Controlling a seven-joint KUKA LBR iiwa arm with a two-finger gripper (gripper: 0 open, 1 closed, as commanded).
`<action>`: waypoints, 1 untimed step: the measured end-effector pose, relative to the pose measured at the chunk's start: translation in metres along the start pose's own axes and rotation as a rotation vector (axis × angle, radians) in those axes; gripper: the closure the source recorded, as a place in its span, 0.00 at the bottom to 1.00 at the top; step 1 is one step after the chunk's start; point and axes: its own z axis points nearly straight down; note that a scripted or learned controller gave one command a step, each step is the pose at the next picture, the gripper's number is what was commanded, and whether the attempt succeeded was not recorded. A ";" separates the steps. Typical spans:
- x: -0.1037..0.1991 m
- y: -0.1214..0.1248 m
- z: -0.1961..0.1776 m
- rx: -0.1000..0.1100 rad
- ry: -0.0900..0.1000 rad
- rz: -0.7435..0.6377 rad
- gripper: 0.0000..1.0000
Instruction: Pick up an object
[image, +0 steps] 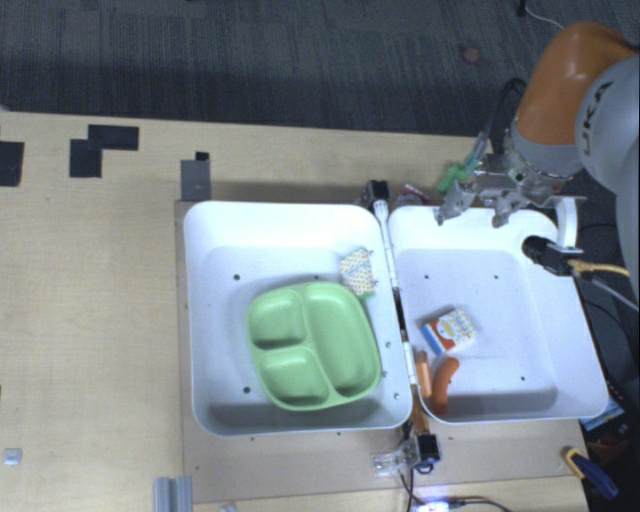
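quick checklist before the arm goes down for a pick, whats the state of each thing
1. Gripper above the right bin: ok, at its far rim.
2. Gripper over an object: not ok, bare floor beneath.
3. Fingers open: cannot tell.
4. Targets in the right bin: ok, small box and orange piece near the front left.
5. Left bin: ok, green divided plate and patterned piece.
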 end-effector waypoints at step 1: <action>0.010 -0.010 0.098 0.002 0.000 0.001 0.00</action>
